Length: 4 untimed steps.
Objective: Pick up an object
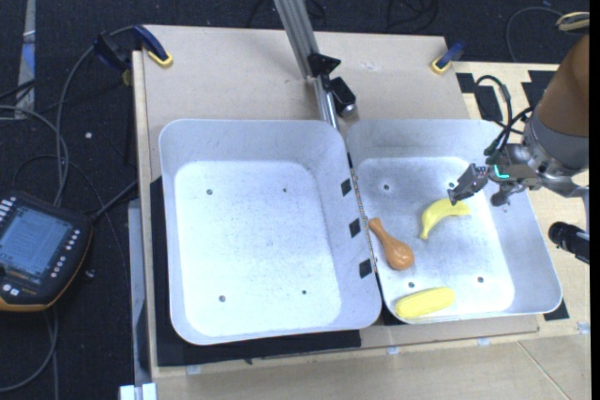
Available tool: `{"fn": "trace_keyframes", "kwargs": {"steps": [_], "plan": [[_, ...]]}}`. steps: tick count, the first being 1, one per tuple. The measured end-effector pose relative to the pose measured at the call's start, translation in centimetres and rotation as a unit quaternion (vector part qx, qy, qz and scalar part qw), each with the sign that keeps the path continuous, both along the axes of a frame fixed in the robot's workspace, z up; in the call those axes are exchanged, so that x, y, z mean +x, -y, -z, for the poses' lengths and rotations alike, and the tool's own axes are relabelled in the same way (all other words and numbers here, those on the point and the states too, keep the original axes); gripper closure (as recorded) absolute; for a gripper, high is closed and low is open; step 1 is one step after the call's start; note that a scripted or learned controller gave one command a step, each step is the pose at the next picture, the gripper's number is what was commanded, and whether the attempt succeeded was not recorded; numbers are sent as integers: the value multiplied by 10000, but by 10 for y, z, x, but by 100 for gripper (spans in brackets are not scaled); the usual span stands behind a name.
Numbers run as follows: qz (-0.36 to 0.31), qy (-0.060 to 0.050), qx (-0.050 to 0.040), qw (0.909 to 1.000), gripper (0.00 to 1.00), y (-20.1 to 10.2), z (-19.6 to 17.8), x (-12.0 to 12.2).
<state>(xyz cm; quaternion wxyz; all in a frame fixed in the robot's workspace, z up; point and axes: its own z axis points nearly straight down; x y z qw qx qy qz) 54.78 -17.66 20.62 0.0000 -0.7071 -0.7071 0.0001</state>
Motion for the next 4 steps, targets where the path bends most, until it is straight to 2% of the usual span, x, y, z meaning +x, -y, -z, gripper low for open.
{"fn": "trace_keyframes", "kwargs": {"steps": [1,3,4], "plan": [[0,0,0,10000,0,0,0,0],[3,-21,5,10000,0,12,90,-6],[-2,-7,1,10000,0,11,112,-6]]}}
